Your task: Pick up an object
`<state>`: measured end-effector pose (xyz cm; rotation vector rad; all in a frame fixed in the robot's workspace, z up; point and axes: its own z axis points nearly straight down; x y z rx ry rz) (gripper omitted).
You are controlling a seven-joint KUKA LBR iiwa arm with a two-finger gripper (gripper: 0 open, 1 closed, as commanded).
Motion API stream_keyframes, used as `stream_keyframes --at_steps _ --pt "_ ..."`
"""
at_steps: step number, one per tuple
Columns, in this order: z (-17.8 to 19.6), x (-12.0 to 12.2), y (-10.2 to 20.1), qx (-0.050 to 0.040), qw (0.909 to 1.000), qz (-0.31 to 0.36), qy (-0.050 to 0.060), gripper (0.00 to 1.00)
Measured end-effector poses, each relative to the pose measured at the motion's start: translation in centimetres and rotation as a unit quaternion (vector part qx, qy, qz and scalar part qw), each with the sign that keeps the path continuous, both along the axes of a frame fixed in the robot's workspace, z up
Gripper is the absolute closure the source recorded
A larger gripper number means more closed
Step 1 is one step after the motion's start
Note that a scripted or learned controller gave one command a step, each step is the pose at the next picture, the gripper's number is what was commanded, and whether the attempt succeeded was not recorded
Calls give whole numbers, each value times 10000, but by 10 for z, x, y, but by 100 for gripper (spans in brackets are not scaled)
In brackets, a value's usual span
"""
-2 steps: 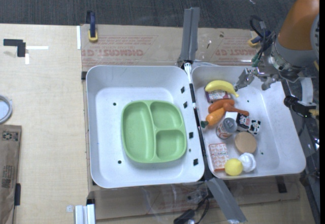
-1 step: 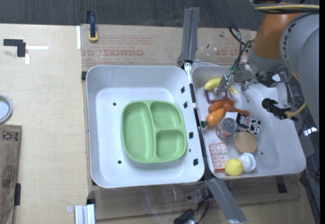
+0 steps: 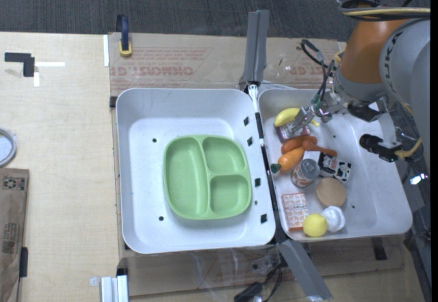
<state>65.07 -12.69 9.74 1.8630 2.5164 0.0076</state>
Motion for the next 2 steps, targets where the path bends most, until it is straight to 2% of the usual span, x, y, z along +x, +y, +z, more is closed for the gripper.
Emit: stream_keyframes --at_steps 1,2 --pt "36 6 -3 5 10000 16 43 0" --pt "-6 -43 -16 10 10000 33 60 0"
